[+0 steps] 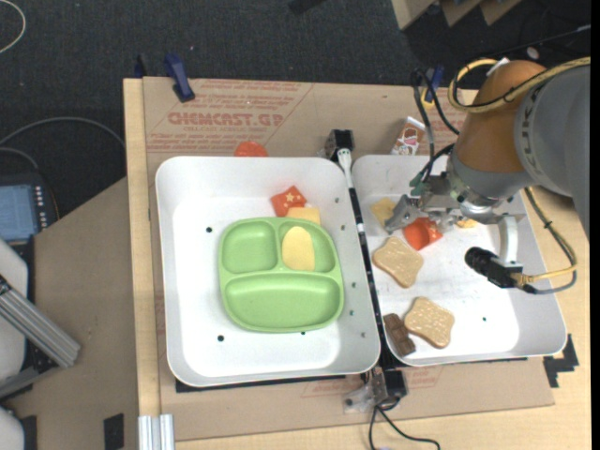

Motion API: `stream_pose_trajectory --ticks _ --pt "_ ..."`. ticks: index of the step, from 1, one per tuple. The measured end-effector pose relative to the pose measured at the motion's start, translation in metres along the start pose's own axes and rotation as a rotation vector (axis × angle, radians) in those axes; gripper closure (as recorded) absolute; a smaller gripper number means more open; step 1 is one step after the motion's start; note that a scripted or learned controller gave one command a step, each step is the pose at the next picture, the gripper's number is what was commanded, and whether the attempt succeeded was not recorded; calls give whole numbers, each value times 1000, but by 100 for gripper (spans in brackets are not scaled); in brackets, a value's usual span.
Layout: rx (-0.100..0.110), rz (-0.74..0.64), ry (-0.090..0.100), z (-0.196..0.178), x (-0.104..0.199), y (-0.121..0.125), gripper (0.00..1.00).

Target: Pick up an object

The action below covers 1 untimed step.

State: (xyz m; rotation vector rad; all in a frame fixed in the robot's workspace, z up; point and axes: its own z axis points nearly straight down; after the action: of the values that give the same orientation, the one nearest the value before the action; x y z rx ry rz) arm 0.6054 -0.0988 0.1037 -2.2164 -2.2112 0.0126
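Note:
My gripper [424,219] is low in the right bin [525,331], at its upper left part, right over a small red-orange piece [422,235] that pokes out just below it. A toast slice [399,262] lies just below and left of that piece. A second toast slice [430,322] lies near the bin's front, with a dark brown piece [398,334] beside it. A small yellow piece [382,211] sits left of the gripper. The arm's body hides the bin's upper right part.
The left bin [187,251] holds a green divided plate [278,298] with a pale yellow item [298,247] in its upper right compartment. A red block [289,200] and a yellow block [304,216] lie behind the plate. A black cable end [487,265] hangs right of the gripper.

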Motion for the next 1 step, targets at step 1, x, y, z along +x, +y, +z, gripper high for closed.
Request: stream_pose_trajectory --ticks 1 --pt "-16 1 -1 18 -11 -8 0"
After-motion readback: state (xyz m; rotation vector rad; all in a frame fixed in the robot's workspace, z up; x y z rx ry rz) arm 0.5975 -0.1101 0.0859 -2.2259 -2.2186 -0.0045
